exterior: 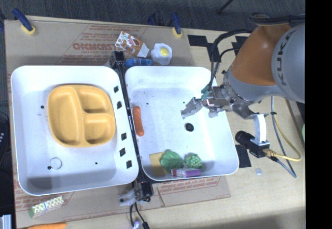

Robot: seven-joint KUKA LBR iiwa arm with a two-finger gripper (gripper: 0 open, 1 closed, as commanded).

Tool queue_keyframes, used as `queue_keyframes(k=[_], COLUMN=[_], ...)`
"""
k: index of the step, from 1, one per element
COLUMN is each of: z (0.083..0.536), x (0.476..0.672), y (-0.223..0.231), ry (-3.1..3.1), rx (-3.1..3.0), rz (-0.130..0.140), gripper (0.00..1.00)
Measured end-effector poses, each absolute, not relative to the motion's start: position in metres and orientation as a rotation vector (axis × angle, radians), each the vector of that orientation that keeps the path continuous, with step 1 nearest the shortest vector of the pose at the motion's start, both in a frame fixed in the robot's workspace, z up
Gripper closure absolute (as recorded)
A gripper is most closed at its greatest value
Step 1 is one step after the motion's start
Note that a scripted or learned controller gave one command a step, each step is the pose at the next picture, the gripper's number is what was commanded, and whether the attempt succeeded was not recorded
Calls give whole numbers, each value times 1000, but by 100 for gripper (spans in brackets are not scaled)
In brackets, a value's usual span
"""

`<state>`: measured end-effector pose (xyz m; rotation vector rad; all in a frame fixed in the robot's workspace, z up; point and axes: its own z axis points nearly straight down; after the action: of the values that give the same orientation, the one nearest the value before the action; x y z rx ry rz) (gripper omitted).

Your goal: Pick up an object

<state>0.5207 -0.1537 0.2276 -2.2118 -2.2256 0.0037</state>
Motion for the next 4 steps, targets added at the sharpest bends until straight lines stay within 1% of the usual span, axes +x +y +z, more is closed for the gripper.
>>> queue_keyframes(k=[1,2,3,4], z=[137,91,91,92], x=[511,496,476,477], y=[-135,-95,-98,-153], ry=[-2233,-2398,-2499,-2817], rx=[-2202,-2021,-1894,-1391], rz=[5,3,2,0], gripper=[0,0,0,0])
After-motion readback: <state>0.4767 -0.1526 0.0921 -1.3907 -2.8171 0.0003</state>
